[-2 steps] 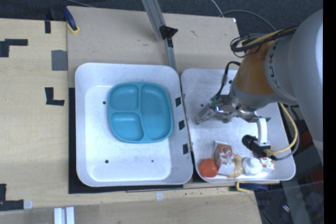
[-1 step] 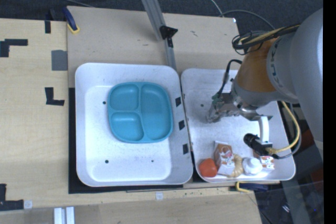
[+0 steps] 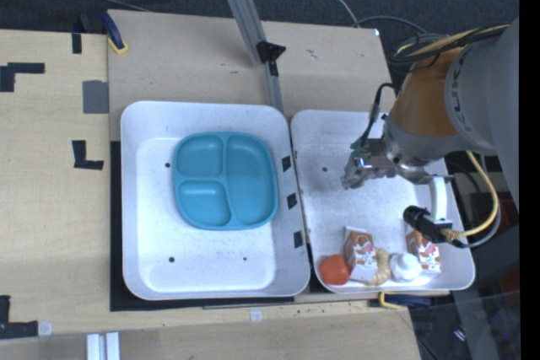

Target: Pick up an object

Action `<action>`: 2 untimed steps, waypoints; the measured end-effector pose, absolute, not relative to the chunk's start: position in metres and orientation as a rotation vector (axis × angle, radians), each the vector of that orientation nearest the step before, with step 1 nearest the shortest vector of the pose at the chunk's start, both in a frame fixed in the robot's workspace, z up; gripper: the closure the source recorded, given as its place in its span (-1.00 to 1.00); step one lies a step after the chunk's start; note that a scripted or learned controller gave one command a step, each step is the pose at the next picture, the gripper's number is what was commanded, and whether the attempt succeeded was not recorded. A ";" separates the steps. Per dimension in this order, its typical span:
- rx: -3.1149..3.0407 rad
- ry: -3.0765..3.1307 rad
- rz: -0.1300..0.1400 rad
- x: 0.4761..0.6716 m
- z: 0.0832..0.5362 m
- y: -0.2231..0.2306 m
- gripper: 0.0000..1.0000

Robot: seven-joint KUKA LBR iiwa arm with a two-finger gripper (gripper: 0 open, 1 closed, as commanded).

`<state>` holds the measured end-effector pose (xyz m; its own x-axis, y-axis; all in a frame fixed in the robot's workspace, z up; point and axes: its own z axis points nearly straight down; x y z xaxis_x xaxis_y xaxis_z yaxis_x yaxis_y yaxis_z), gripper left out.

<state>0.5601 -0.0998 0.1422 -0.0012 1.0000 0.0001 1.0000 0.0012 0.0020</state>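
My gripper [image 3: 353, 175] hangs over the middle of the right bin [image 3: 325, 139], with nothing visibly between its fingers. The objects lie along the bin's near edge, below the gripper: a red-orange ball [image 3: 335, 270], a small white carton with red print [image 3: 361, 253], a tan piece [image 3: 384, 266], a white round item [image 3: 406, 267] and a second printed carton [image 3: 423, 251].
The left bin [image 3: 139, 181] holds a blue divided plate [image 3: 226, 180]. A metal pole [image 3: 240, 0] slants down to the bins' far edge. The grey arm with its orange band [image 3: 430, 101] and cables [image 3: 472, 215] covers the right bin's right side.
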 end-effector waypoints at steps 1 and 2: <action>2.218 2.222 0.003 0.562 0.186 -0.094 1.00; 2.216 2.221 0.004 0.572 0.244 -0.096 1.00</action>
<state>0.5721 -0.0956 0.2436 -0.0020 1.0000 -0.0011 1.0000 0.0020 0.0050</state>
